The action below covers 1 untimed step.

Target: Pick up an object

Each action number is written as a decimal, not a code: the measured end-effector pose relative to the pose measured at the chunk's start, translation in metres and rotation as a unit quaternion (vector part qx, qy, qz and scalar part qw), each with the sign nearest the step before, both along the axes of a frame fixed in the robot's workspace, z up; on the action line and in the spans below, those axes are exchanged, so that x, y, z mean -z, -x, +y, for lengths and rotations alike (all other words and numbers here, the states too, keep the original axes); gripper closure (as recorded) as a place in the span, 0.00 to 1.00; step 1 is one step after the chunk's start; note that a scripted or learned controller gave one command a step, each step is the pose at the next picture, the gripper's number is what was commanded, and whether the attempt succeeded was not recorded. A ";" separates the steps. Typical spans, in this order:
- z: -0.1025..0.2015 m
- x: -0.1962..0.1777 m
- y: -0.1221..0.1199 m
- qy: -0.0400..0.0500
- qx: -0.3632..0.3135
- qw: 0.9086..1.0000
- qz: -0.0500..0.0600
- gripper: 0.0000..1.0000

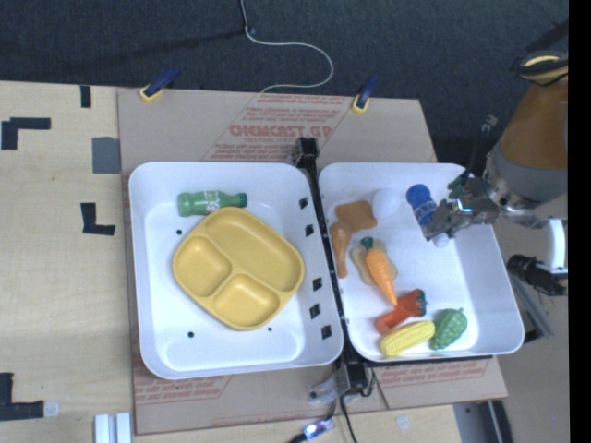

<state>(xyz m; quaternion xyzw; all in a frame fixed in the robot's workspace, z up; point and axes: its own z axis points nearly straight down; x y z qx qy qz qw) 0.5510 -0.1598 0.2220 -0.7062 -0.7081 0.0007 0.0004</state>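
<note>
My gripper hangs over the right bin, just beside the blue bottle. Whether it is released or clenched, I cannot tell. Carrot lies well apart.

1. A dark blue-grey carpeted floor is filling the top of the frame.
2. A thin white cable is trailing across it at top centre.
3. A light wooden surface is stretching down the left side, bearing black tape marks at upper left.
4. A brown cardboard sheet with red print is lying at the centre, under the two white bins.
5. Two yellow-and-blue clamps are gripping the cardboard's top edge.
6. Even, soft light is falling over everything.
</note>
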 end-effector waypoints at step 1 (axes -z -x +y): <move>0.043 0.006 -0.027 -0.001 -0.002 1.000 0.002 1.00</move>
